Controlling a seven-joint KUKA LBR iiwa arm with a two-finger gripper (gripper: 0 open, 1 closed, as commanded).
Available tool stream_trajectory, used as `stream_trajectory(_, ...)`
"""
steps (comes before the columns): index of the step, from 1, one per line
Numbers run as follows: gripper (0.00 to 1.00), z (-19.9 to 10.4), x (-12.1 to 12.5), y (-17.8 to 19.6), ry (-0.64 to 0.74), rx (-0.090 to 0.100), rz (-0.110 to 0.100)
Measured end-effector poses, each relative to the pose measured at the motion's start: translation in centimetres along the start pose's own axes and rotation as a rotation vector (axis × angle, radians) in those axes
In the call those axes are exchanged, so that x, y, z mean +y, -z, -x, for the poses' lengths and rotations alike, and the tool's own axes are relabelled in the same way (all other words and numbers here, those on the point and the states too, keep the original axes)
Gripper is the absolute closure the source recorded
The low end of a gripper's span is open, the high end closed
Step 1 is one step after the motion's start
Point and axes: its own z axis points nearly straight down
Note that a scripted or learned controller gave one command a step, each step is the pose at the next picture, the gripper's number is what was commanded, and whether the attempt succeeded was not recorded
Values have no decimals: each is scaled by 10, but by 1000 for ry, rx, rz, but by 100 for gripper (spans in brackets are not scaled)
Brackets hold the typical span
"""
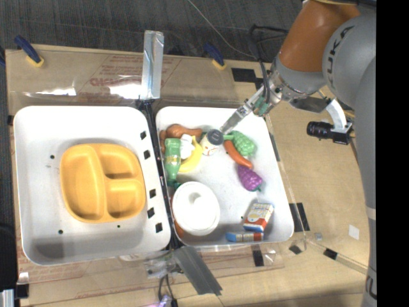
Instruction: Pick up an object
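Note:
The right bin (276, 171) holds a heap of toy food: a brown piece (177, 131), a green bottle (172, 155), a yellow banana (190, 162), a carrot (238, 153) with a green leafy top (245, 143), purple grapes (251, 179), a white bowl upside down (195, 206), a small carton (258, 215) and a marker (243, 236). My gripper (216, 137) reaches down from the upper right on a thin shaft, and its dark tip rests on a small white item (207, 147) near the top middle of the bin.
The left bin (32, 171) carries a yellow divided tray (102, 181). A metal clamp post (153, 62) stands at the back between the bins. The arm's orange band (310, 37) and a black fitting (326, 130) hang over the bench's right side.

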Motion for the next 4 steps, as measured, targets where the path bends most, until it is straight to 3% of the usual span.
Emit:
stream_trajectory(1,0,28,-36,-97,64,9,-7)
stream_trajectory(2,0,19,-51,-140,42,-4,4)
stream_trajectory(3,0,29,-22,-146,-236,14,5)
stream_trajectory(4,100,31,-23,-135,-231,6,2)
